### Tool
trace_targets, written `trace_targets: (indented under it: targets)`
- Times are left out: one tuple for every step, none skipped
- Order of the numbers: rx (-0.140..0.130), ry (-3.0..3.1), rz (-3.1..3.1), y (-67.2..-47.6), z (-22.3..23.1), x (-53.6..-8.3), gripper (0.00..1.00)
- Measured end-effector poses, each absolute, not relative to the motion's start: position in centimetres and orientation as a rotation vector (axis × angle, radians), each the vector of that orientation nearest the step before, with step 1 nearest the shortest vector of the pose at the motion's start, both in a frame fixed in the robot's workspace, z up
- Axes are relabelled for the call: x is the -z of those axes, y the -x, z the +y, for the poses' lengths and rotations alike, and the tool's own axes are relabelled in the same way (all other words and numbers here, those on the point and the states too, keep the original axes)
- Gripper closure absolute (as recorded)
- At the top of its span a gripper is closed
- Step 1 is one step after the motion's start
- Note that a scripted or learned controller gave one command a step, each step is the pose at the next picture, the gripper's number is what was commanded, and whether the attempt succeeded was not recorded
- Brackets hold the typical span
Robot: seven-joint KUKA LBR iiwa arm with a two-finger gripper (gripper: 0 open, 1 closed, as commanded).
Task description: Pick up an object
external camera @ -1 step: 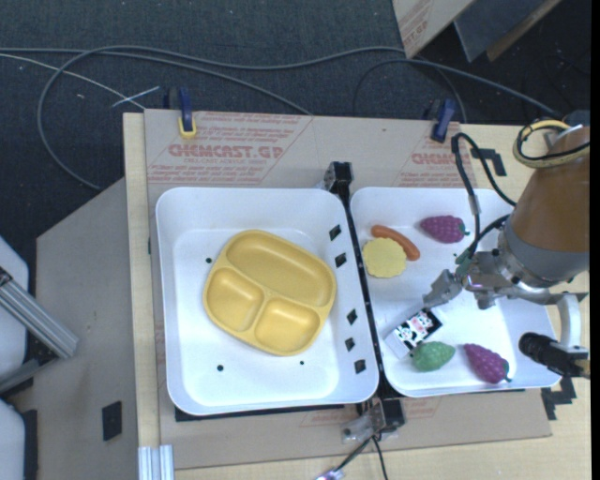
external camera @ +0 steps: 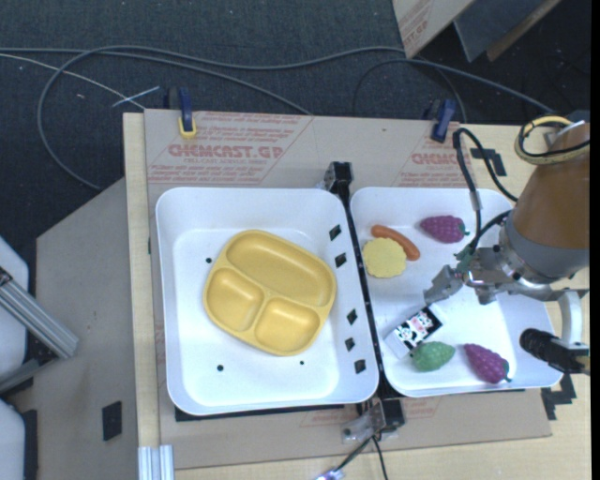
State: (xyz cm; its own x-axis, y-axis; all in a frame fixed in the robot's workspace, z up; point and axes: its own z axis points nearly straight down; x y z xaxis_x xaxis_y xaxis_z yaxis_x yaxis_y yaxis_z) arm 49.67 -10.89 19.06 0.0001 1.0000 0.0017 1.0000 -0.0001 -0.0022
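The right bin (external camera: 394, 375) holds several small toys. An orange carrot (external camera: 396, 241) lies beside a yellow round piece (external camera: 383, 259) near the bin's back left. A purple grape bunch (external camera: 442, 227) sits at the back. A black-and-white patterned piece (external camera: 416, 329) rests just above a green leafy toy (external camera: 432, 356), and a second purple grape bunch (external camera: 486, 362) lies at the front right. My gripper (external camera: 448, 284) hangs over the middle of this bin, just up and right of the patterned piece, with nothing visibly held.
The left bin (external camera: 178, 356) carries a yellow divided plate (external camera: 270, 292). A black divider with clips (external camera: 353, 281) runs between the bins. Cables loop off the arm (external camera: 553, 206) at the right, and a cardboard box (external camera: 427, 19) sits beyond the bench.
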Motion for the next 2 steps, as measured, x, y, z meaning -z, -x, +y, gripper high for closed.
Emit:
trace_targets:
  targets:
    - [-0.004,2.216,-2.216,-49.5,-9.8,-14.0,0.00]
    - [-0.005,2.217,-2.215,-49.4,-9.7,-8.7,0.00]
